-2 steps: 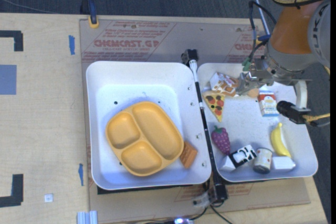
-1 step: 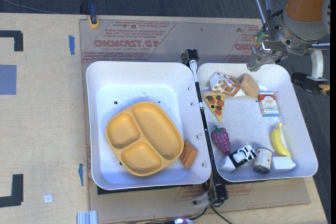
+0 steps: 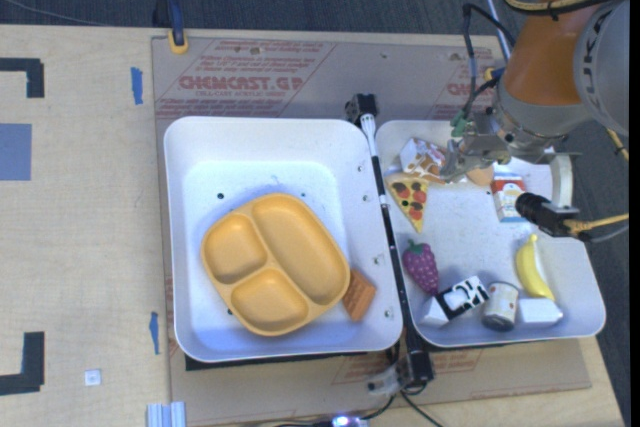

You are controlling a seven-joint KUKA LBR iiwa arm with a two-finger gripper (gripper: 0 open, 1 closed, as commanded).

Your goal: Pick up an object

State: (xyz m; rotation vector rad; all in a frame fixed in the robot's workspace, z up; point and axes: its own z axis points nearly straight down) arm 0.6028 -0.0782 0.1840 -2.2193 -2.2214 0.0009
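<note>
My gripper (image 3: pixel 462 158) hangs low over the far end of the right bin (image 3: pixel 583 287). It sits just right of a crinkled snack packet (image 3: pixel 421 155) and above a toy pizza slice (image 3: pixel 408 198). A small orange piece (image 3: pixel 481 177) peeks out beside it. Nearby lie a white and red carton (image 3: pixel 508 198), a banana (image 3: pixel 532 270), purple grapes (image 3: pixel 421 265), a black and white object (image 3: pixel 462 297), a small can (image 3: pixel 499 306) and a white block (image 3: pixel 540 311).
The left bin (image 3: pixel 200 165) holds a yellow divided plate (image 3: pixel 275 262) and a brown cracker (image 3: pixel 359 295) at its near right corner. A black clip (image 3: pixel 361 106) sits at the far end of the rim between the bins. Cables run from the arm at the right.
</note>
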